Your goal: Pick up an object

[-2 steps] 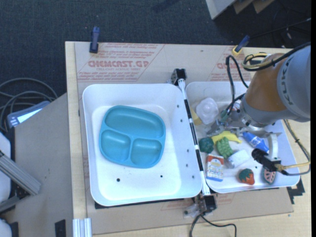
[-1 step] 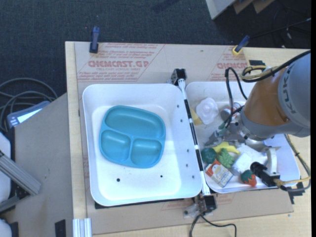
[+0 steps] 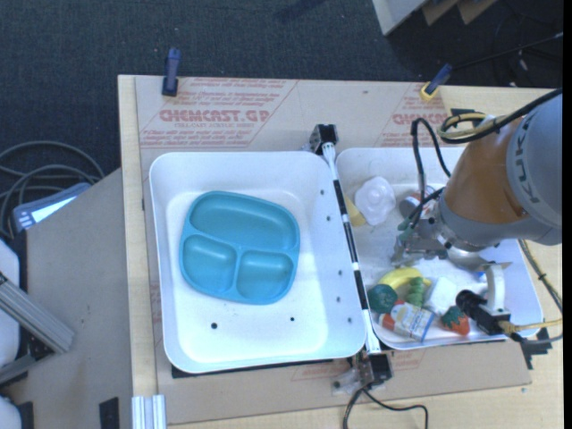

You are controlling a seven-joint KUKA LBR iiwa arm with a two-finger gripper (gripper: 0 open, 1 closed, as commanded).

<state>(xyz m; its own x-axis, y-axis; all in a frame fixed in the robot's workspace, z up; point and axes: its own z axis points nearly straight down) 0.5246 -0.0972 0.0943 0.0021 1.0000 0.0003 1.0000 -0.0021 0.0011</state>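
Hand down in right bin, above yellow-green toy, beside crumpled white piece; finger state can't tell.

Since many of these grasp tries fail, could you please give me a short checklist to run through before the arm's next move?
1. Gripper is over the right bin: ok.
2. Fingers open or shut: cannot tell, the wrist hides them.
3. Something held between the fingers: cannot tell.
4. Graspable objects nearby: ok, a yellow-green toy and a crumpled white piece lie in that bin.
5. Blue divided tray lies in the left bin, apart from the arm: ok.
6. Cables near the wrist: cannot tell whether they could snag.
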